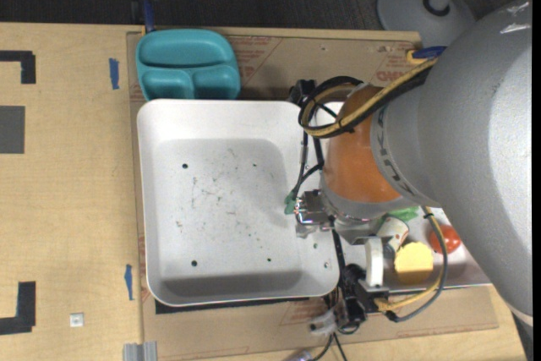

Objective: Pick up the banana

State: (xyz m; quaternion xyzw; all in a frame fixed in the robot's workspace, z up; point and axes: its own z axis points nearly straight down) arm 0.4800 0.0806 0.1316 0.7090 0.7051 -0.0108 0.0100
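My grey arm with its orange band (359,156) reaches down over the right bin (461,275) and covers most of it. The gripper (325,220) sits beneath the wrist, near the wall between the two bins, and the arm largely covers it. A yellow, blocky-looking thing (414,260) shows at the right bin's front, just right of the wrist. I cannot tell whether it is the banana. Nothing is visibly held.
The left white bin (169,139) lies left of the arm, its floor speckled with small marks. A teal divided tray (188,63) stands behind it. A red thing (450,239) and a green thing (407,216) peek out beside the yellow one. Yellow and black cables loop around the wrist.
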